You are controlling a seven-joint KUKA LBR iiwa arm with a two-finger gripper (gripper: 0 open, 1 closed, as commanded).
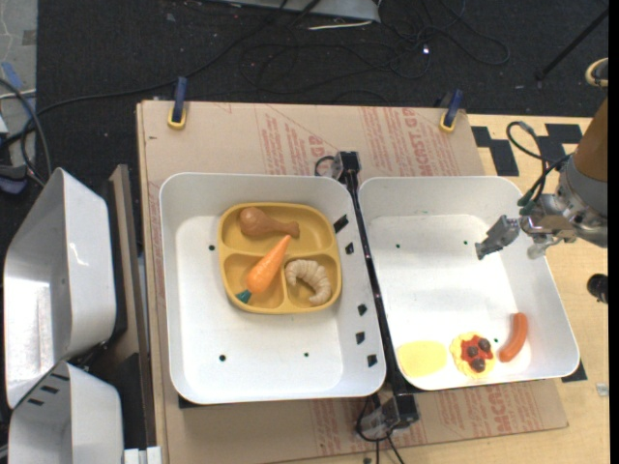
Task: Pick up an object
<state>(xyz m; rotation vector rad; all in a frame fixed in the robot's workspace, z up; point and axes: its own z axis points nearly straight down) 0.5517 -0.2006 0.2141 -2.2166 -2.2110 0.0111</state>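
The gripper (513, 238) hangs above the upper part of the right bin (426, 206), fingers spread wide with nothing between them. Nearest candidates lie along the bin's lower edge: a sausage (514, 337), a small pizza slice (474, 352) and a flat yellow disc (422, 358). To perform the pick well, choose the sausage: centre over its middle, turn the fingers across its narrow width, then descend. It appears orange-red, short, rounded and slightly curved, tilted beside the bin wall. The left bin (193, 288) bears a yellow plate (232, 222) of toy food.
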